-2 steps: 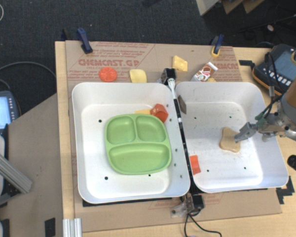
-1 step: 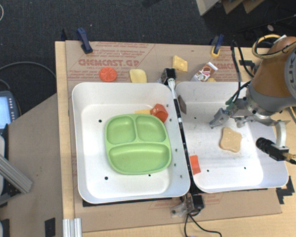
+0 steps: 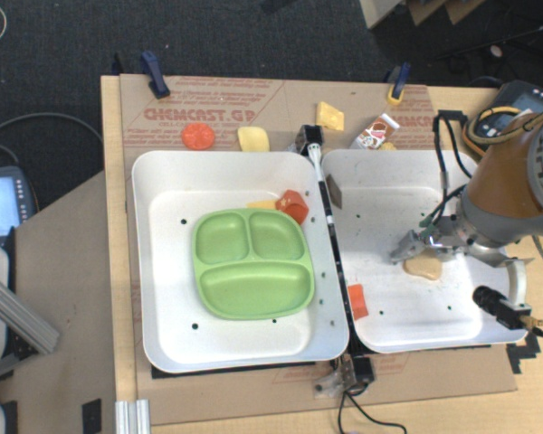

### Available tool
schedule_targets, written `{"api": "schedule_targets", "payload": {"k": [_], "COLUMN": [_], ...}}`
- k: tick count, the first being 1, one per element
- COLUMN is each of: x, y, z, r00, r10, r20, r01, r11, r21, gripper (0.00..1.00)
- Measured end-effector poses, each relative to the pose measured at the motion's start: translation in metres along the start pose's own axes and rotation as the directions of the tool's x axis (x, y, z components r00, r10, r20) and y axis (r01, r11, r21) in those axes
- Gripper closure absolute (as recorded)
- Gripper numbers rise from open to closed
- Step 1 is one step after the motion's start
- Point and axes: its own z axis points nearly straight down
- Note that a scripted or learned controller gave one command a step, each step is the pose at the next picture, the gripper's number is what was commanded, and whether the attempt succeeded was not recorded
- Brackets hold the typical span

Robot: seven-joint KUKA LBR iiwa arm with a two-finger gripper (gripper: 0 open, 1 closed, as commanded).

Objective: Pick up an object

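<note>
A tan, flat bread-like piece (image 3: 423, 268) lies in the right white bin (image 3: 389, 328), towards its right side. My gripper (image 3: 421, 245) hangs directly over that piece's upper edge, at the end of the grey arm with its orange band (image 3: 511, 183). I see nothing lifted off the bin floor. An orange block (image 3: 356, 301) rests on the ridge between the two bins. In the left bin (image 3: 163, 333) a green divided plate (image 3: 252, 262) lies flat, with a red object (image 3: 294, 205) and a pale yellow slice (image 3: 261, 204) just behind it.
Behind the bins on the cardboard lie a red disc (image 3: 197, 136), a yellow lump (image 3: 252, 138), a yellow wedge (image 3: 329, 116) and a small white-and-red packet (image 3: 376, 134). Blue clamps (image 3: 154, 72) (image 3: 398, 81) hold the board's far edge. Cables run along the right bin's right side.
</note>
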Motion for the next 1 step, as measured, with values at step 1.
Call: {"api": "schedule_targets", "payload": {"k": [1], "x": [-0.0008], "y": [0.003], "z": [-0.0147], "r00": [1.0], "r10": [-0.001], "r20": [0.006], "r01": [0.001], "r11": [1.0], "r21": [-0.009], "gripper": [1.0]}}
